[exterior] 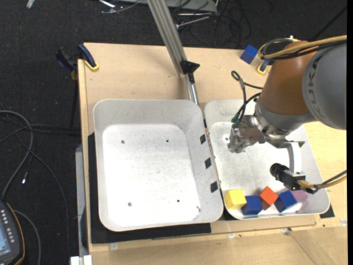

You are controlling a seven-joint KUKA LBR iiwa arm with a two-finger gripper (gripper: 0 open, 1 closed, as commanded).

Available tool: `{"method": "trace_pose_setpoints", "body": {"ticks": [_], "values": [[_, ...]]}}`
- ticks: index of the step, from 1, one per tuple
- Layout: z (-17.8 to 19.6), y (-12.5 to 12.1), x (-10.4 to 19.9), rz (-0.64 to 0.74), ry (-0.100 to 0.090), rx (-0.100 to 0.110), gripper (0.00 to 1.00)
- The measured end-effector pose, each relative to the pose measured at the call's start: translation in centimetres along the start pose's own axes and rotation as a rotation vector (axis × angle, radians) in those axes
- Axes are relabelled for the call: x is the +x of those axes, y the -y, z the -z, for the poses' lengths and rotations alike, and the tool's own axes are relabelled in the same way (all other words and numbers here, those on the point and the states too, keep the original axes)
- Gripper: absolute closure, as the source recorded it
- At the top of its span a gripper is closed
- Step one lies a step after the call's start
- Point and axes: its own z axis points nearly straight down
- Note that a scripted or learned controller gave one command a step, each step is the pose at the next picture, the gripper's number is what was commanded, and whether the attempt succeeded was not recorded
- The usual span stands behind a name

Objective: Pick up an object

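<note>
Two shallow white bins sit side by side on the bench in the camera view, and the right bin (pixel 220 115) serves as the reference for what follows. Five small blocks lie clustered along its near wall: a yellow block (pixel 235 197) nearest the divider between the bins, a blue block (pixel 252 205) touching it, an orange block (pixel 268 196) next, then a second blue block (pixel 285 201) and a pale purple block (pixel 299 196) at the near right corner. Their huddle against the wall looks like the result of sliding down the dished floor, which would leave little room for fingers on the wall side. The gripper (pixel 238 143) hangs over the bare middle of the right bin's floor, towards the divider and well apart from the blocks; nothing is visible between its fingers, and whether they are spread or closed cannot be told at this size. The arm reaches in across the right bin's far right side, its orange band above the wrist. The left bin (pixel 105 115) lies just beside the right bin, beyond the divider. Judgement: no object is secured yet; the gripper would need to travel towards the near wall, probably to the yellow block, which has the freest side.
</note>
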Motion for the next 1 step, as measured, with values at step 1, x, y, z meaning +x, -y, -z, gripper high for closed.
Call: {"method": "trace_pose_setpoints", "body": {"ticks": [1], "values": [[-1.08, 1.27, 6.91, 0.009, -0.003, 0.004, 1.0]]}}
